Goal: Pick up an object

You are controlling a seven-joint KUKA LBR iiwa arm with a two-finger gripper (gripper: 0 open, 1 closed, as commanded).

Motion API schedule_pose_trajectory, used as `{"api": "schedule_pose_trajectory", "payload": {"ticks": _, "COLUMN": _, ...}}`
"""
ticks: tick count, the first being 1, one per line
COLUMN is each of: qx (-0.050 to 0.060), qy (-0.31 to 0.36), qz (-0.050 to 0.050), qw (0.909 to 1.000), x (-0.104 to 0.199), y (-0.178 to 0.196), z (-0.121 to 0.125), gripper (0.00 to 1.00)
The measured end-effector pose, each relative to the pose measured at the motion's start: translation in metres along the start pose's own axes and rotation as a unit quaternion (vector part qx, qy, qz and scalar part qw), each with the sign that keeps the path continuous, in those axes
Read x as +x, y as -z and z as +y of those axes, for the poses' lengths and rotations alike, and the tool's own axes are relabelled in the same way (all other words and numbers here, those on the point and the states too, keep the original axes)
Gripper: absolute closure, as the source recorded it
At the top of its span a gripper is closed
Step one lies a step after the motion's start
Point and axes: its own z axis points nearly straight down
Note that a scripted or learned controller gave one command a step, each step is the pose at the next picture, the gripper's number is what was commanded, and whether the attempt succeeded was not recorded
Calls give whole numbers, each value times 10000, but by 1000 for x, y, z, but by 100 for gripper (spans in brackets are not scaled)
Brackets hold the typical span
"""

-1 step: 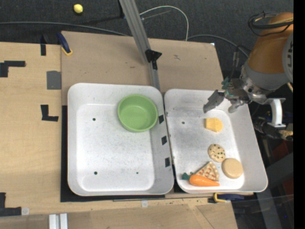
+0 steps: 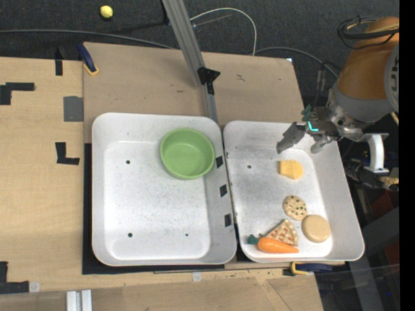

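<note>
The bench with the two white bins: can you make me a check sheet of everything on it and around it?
Surface: tan wooden bench bearing left white bin and right white bin.
Job's things: in the right bin, yellow cheese-like block, round chocolate-chip cookie, round beige biscuit, pizza slice, orange carrot.
Clutter: round green bowl in the left bin.
Grippers: two-finger gripper open, above the right bin's far end, holding nothing.
Cables: white cable looping beyond the bench.
Surroundings: small yellow ball on dark floor.

The bench (image 2: 39, 193) — pale wood — bears two white bins: left bin (image 2: 107, 238); right bin (image 2: 259, 141).
</note>
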Motion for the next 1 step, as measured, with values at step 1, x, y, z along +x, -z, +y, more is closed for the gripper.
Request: {"api": "schedule_pose_trajectory", "payload": {"ticks": 1, "qx": 35, "qy": -7, "qz": 0, "qw": 10000, "x": 1, "y": -65, "z": 0, "gripper": 0}}
